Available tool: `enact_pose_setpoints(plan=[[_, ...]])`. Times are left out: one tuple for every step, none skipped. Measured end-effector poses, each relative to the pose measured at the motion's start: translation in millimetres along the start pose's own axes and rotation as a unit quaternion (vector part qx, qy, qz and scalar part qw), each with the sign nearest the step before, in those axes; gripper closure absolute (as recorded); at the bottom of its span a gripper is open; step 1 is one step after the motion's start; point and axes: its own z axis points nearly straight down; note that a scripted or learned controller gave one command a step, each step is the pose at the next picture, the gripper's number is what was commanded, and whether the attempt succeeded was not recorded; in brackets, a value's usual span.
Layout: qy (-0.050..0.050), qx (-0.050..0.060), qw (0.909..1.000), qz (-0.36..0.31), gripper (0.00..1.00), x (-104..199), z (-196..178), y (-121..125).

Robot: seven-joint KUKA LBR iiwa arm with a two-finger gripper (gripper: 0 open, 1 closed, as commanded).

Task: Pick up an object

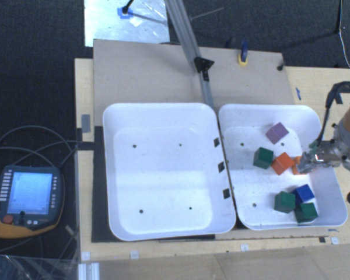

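Observation:
The right bin (pixel 245 118) holds several small cubes. A purple cube (pixel 276 133) lies toward the back, with a green cube (pixel 263 157) and an orange cube (pixel 283 163) in front of it. A blue cube (pixel 304 193) and two dark green cubes (pixel 284 202) (pixel 306 213) sit near the front right corner. My gripper (pixel 308 162) reaches in over the bin's right wall and hangs low, right beside the orange cube's right side. A bit of orange shows at its tip; whether it touches the cube is unclear.
The left bin (pixel 114 133) stands beside the right one, separated by a shared rim with black clips. A slanted metal pole (pixel 186 34) crosses the back. A teach pendant (pixel 26 200) with cables lies off the bench at left.

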Motion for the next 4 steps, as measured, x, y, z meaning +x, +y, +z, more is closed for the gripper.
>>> enact_pose_setpoints(plan=[[0.001,0.001,1.0000,-0.001,1.00,-0.6,-20.1,2.0],[0.003,0.003,1.0000,-0.004,1.00,57.9,-18.5,14.4],[0.003,0.003,1.0000,-0.004,1.00,99.7,-26.0,27.7],[0.003,0.002,1.0000,-0.004,1.00,146.1,-39.6,47.7]])
